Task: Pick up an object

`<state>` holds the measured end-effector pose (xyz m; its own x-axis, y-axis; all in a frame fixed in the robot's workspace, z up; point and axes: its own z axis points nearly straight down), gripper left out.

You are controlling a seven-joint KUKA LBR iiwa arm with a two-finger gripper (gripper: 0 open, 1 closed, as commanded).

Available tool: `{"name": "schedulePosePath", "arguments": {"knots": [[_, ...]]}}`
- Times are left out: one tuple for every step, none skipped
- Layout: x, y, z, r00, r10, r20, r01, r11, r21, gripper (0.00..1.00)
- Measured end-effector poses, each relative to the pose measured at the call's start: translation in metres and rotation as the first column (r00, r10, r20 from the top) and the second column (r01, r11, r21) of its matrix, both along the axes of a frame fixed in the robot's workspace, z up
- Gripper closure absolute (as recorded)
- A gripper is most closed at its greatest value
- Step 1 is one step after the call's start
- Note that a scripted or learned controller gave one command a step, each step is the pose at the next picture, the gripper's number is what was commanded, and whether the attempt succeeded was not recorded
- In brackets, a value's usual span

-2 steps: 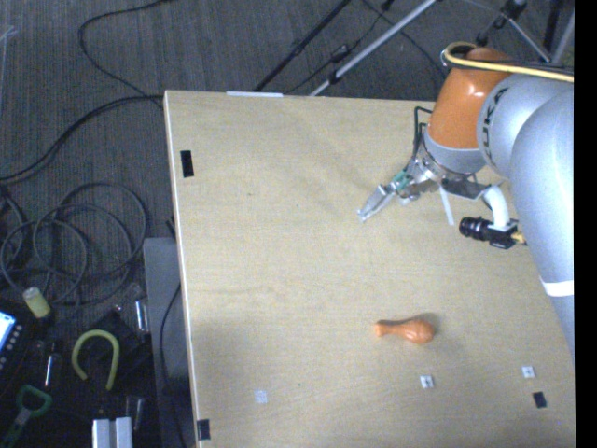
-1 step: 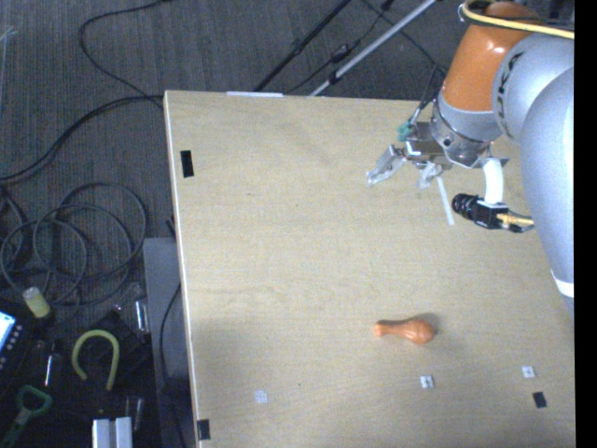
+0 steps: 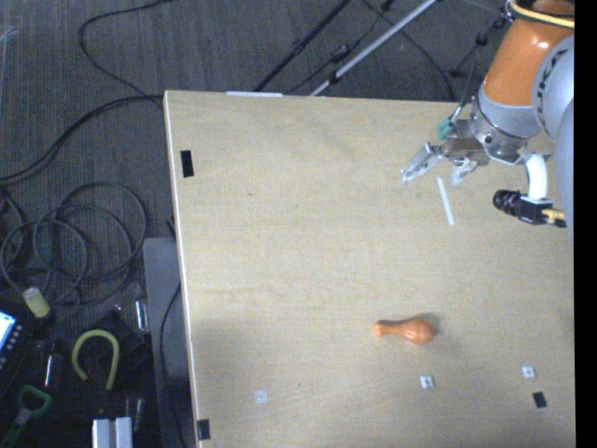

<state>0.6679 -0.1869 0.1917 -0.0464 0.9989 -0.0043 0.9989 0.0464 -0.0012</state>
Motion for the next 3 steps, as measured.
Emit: {"name": "schedulePosePath", "arguments": {"knots": [[0.0, -0.037, -0.078, 0.918, 0.397, 0.0, -0.397, 0.918, 0.002, 0.0], [0.001, -0.035, -0.101, 0.67, 0.743, 0.002, -0.743, 0.67, 0.002, 0.0], [-0.005, -0.034, -0.107, 0.606, 0.795, 0.0, -0.795, 0.606, 0.002, 0.0]]}}
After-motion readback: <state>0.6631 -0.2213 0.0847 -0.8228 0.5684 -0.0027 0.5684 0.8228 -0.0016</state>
